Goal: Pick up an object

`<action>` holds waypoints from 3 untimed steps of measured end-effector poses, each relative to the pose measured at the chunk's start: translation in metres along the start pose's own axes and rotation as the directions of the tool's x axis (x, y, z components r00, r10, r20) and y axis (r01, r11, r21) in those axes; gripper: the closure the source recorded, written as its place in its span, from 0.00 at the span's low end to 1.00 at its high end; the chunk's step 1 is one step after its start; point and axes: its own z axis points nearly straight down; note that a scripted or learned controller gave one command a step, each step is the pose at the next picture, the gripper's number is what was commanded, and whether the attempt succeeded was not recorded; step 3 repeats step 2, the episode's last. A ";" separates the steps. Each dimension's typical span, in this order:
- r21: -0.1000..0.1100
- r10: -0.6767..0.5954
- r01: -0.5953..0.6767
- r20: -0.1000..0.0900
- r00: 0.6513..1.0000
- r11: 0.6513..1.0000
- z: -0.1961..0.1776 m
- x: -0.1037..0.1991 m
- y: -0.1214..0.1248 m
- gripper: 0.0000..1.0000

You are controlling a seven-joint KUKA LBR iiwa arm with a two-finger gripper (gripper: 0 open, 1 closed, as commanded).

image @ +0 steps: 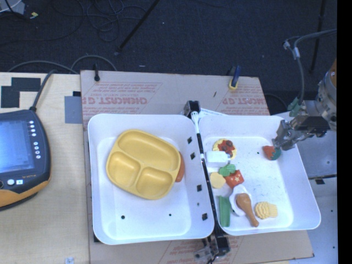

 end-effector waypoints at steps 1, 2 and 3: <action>0.002 -0.001 0.001 -0.002 1.000 1.000 0.031 0.049 -0.002 1.00; -0.010 -0.006 0.006 -0.003 1.000 1.000 -0.054 0.133 -0.002 1.00; -0.010 -0.006 0.006 -0.003 1.000 1.000 -0.054 0.133 -0.002 1.00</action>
